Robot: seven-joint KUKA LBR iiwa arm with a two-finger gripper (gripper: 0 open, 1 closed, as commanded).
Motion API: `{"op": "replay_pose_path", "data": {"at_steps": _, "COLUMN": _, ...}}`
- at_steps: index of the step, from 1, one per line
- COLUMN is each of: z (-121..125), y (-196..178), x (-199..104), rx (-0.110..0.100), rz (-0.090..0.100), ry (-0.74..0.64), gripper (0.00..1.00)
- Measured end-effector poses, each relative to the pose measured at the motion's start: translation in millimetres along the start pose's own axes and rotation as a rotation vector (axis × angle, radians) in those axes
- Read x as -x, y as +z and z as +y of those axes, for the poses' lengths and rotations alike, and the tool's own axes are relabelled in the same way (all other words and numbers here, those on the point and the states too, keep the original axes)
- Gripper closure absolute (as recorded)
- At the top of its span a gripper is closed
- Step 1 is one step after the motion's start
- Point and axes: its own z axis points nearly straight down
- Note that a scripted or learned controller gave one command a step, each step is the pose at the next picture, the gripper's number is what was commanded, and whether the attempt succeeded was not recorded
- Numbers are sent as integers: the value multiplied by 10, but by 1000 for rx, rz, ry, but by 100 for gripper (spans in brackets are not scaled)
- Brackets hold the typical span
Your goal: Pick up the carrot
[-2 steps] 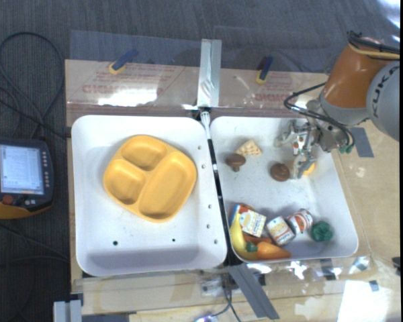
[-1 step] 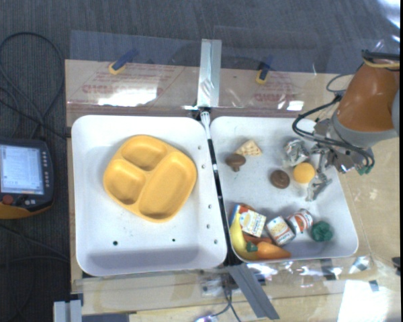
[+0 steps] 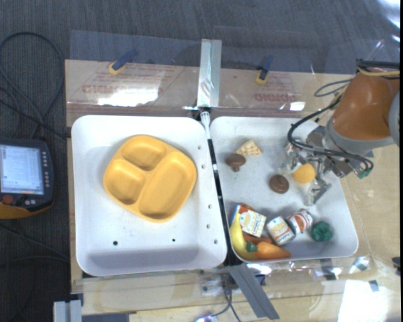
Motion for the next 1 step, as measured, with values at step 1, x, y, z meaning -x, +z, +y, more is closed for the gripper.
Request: {"op": "replay_pose_path", "data": {"at_steps": 1, "z": -95, "y": 5, "x": 144, "rx": 0, "rz": -1, "ry": -311, "gripper": 0}}
